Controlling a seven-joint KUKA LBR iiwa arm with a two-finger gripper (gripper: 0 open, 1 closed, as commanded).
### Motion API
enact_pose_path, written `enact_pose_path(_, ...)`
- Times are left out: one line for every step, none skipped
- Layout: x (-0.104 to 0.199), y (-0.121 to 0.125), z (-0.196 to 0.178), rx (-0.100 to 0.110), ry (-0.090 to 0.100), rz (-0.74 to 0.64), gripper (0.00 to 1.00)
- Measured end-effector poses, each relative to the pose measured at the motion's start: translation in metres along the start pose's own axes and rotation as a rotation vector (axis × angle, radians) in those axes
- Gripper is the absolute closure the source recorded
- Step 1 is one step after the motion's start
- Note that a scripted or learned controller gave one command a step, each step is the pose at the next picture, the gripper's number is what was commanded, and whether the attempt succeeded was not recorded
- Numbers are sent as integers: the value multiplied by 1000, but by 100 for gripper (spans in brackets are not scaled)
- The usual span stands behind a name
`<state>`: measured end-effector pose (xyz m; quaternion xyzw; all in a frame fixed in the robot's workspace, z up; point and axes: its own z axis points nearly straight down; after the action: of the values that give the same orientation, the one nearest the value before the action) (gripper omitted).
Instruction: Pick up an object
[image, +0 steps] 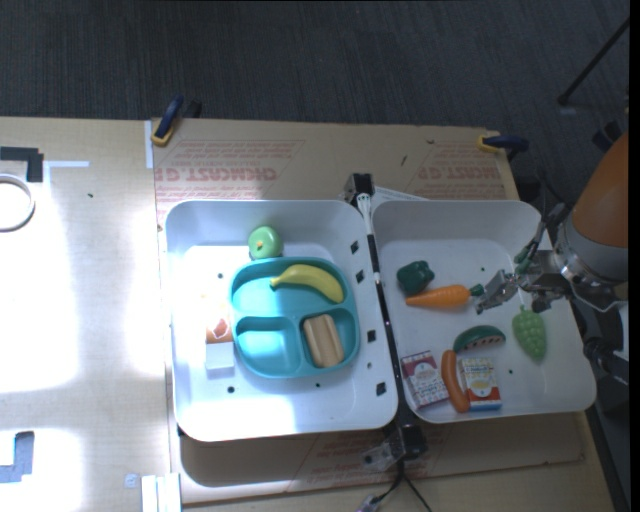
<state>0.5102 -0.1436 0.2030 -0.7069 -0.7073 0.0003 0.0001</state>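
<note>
My gripper (520, 292) hangs over the right side of the right bin (570, 400). It is open with nothing between its fingers. An orange carrot (440, 296) lies just to its left, and a bunch of green grapes (530, 334) lies right below it. A green pepper (414, 274) sits above the carrot. A watermelon slice (478, 338) lies left of the grapes. Near the front wall lie a red box (421, 378), a sausage (455, 382) and a small carton (483, 383).
The left bin (190, 400) holds a blue divided plate (262, 345) with a banana (308, 282) and a bread roll (322, 338). A green apple (264, 241) sits behind the plate and a red-and-white piece (219, 332) to its left. The arm's body (605, 225) rises at the right.
</note>
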Motion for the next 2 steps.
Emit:
enact_pose_path(17, -29, 97, 1, 1, 4, 0)
enact_pose_path(46, -31, 108, -9, -6, 6, 0)
